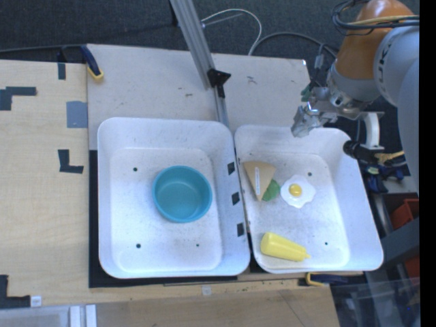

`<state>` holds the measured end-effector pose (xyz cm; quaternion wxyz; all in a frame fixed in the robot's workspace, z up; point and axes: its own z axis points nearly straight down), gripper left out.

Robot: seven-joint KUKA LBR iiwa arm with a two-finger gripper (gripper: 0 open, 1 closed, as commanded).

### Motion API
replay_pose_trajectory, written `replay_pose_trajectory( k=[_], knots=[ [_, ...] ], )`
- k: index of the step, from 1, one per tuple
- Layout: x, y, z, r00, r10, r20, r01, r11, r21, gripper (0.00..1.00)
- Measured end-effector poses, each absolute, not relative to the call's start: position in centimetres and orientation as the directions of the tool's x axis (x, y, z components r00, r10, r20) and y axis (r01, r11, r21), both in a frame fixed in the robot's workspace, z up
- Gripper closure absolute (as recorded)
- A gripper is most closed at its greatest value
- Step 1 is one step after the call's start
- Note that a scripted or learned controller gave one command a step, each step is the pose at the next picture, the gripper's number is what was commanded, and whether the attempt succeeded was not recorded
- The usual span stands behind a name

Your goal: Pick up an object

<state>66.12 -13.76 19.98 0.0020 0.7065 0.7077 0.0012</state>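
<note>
Objects available for pickup lie in the right bin (354,203), centre-right of the frame: a sandwich wedge (259,178) with a green edge, a fried-egg toy (297,192) just beside it, and a yellow corn-like piece (282,247) nearer the lower rim, well apart from the other two; the left bin (109,182) holds a blue bowl (182,193). The gripper (304,125) hangs over the upper rim of the right bin, at upper right of the frame, above none of the objects and holding nothing; whether its jaws are apart or together cannot be told at this angle.

Judgement on the step in hand: the approach is not complete; the arm should travel down-frame to stand directly over one object before descending. The yellow piece looks the safer choice, standing alone with room either side for the jaws; the wedge and egg sit close and a descent between them risks nudging both. The egg is probably too flat to grip well.

Markings: no brand, label or legible writing found; the dark tape pieces (68,161) on the counter (41,203) at left carry no text.
</note>
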Motion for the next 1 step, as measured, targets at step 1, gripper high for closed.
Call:
replay_pose_trajectory(
  k=[1],
  knots=[
    [66.26, -13.70, 25.36, -0.002, 1.000, -0.001, 1.000, 0.002, 0.006, 1.00]
  ],
)
